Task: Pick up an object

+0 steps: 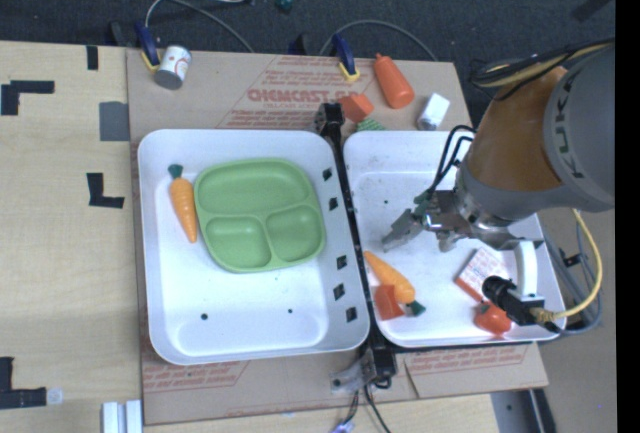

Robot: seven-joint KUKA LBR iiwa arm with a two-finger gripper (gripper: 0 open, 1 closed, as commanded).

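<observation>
My gripper [422,233] hangs low over the middle of the right bin [385,161], its fingers spread open with nothing between them. An orange toy carrot [386,273] lies just below and left of it, next to a small red block [387,302] by the bin's front left corner. A red and white packet [476,272] and a red piece [491,320] lie at the front right, partly under the arm. In the left bin [160,161], a green divided plate [262,214] rests beside another small carrot [183,206].
Behind the bins on the cardboard are an orange bottle-shaped toy [393,81], an orange block [357,107], a white cube [434,110] and a small can [172,66]. The arm's grey and orange body [530,151] covers the right bin's far right side.
</observation>
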